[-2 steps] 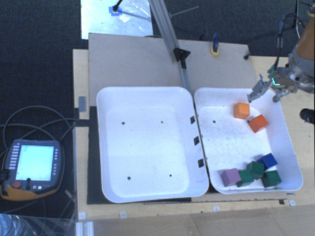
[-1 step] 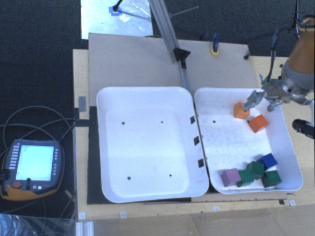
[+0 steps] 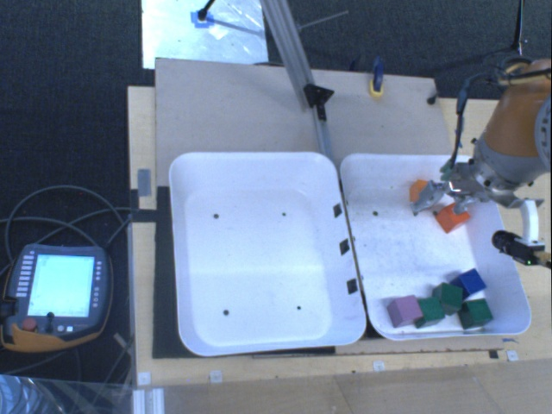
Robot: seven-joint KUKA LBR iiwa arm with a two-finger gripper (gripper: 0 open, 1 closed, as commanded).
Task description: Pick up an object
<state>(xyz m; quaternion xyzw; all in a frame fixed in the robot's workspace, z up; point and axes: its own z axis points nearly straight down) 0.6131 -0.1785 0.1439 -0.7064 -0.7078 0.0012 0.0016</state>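
My gripper [image 3: 448, 200] hangs over the upper right part of the right bin [image 3: 379, 257], under the orange band of the arm [image 3: 516, 119]. A small orange block [image 3: 418, 190] lies just left of the gripper, partly hidden by it. A red-orange block [image 3: 452, 221] lies just below the gripper on the bin floor. In the bin's near right corner sits a cluster: a pink-purple block [image 3: 402, 310], a blue block [image 3: 471, 281] and three green blocks [image 3: 448, 297], [image 3: 429, 311], [image 3: 474, 314]. I see nothing lifted off the bin floor.
The left bin [image 3: 185, 231] adjoins the right one along a shared rim with black clips [image 3: 344, 247]. A slanted metal pole [image 3: 289, 37] crosses the back of the bench. A teach pendant [image 3: 56, 296] with cables lies at the far left, off the bench.
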